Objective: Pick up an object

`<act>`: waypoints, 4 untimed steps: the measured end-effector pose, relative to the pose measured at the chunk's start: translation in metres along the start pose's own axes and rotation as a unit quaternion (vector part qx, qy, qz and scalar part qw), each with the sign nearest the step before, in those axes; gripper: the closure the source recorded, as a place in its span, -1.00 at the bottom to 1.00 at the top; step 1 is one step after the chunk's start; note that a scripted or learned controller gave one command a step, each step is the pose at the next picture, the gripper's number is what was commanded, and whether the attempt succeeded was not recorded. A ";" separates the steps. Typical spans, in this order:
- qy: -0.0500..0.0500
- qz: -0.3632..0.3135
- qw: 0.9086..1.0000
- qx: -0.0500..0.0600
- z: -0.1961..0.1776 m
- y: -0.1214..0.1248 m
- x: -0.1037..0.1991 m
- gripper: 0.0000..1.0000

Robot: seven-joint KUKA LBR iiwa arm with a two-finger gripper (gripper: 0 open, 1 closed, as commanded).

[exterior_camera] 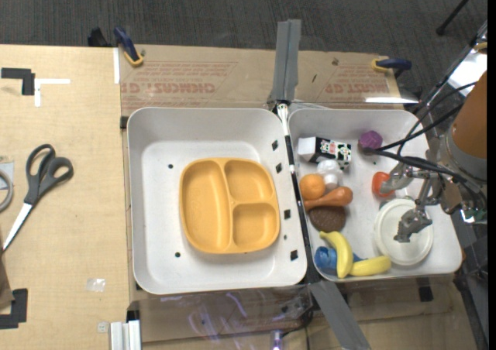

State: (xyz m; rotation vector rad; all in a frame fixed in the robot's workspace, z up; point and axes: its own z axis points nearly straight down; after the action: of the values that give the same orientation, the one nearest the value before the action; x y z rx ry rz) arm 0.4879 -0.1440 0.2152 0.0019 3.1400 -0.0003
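Crowded into the right bin [360, 116] are the candidate objects: a yellow banana [353, 257] lies along the near edge, touching a blue piece [324, 260] at the near left corner. Just behind them sits a dark brown round item [328, 218], then an orange carrot-like piece [329, 197] beside an orange ball [311, 185] and a small white object [331, 173]. Toward the far edge stand a white block [306, 145] and a black-and-white carton [335, 150], with a purple object [370, 139] further right. A red item [381, 183] lies near the right side, and a white round dish [403, 234] rests by the near right corner. The gripper [411, 226] hangs over that dish; whether it is released or clenched cannot be told. In the left bin [147, 209] a yellow divided plate [230, 204] sits centred. Scissors [35, 182] lie on the bench [70, 279] near its left edge.
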 end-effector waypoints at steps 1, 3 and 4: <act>-0.001 0.105 0.994 0.000 0.123 0.026 -0.018 -1.00; 0.005 0.117 0.993 0.000 0.124 -0.023 -0.130 -1.00; -0.001 0.122 0.993 0.000 0.122 -0.040 -0.077 -1.00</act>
State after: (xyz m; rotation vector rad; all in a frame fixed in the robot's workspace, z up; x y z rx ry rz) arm 0.5655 -0.1836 0.0929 0.3832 3.1147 -0.0008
